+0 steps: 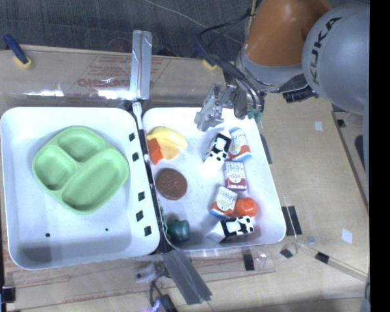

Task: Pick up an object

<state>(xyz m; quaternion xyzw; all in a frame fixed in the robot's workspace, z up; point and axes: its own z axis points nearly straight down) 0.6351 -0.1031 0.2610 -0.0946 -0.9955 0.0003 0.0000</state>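
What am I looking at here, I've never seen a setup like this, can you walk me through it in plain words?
This is one picture from a camera fixed above a workbench, looking down at a slant. The big grey and orange machine at the upper right is a robot arm. At its end is a gripper, a two-finger claw, hanging over the far edge of the right bin. I see nothing between its fingers.

Two shallow white bins sit side by side. The left bin holds a green divided plate. The right bin holds small toys: a yellow banana-like piece, a brown round disc, a dark green item, an orange ball, and several little cartons, two patterned like a cow.

The robot's job is to pick one up.
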